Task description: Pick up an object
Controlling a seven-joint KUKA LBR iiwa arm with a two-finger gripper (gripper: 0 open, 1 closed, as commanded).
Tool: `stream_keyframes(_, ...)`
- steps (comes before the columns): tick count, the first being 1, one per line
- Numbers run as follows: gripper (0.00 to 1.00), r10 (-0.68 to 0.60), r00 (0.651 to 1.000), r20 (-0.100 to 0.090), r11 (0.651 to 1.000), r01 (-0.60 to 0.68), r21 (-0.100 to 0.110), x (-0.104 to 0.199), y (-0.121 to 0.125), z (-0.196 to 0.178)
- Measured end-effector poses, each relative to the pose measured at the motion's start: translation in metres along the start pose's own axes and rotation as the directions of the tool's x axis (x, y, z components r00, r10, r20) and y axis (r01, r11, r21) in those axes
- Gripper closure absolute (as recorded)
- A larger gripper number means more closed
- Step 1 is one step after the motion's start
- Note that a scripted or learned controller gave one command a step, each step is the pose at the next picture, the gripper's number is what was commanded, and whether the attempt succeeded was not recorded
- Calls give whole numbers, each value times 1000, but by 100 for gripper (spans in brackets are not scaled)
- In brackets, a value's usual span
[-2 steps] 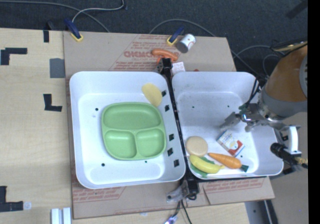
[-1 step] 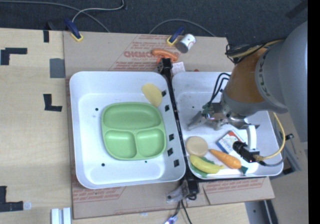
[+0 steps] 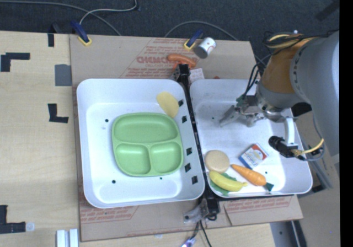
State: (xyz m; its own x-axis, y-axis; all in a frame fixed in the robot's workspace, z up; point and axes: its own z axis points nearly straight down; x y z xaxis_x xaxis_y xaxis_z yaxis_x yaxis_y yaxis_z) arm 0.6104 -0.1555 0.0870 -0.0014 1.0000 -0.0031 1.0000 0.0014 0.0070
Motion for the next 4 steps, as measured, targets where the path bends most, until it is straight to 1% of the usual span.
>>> stream_keyframes(1,0,1,1000,0,1000,-1,6,-69,39,-33)
stream_keyframes(2,0,1,1000,-2,1000,-1,7,-31,-20,-70)
stream_keyframes(3,0,3,1000,-3,1000,-2,10,-52,-127,-50)
stream_keyframes(4,0,-2,1000,-1,1000,2,-2,10,-51,-1)
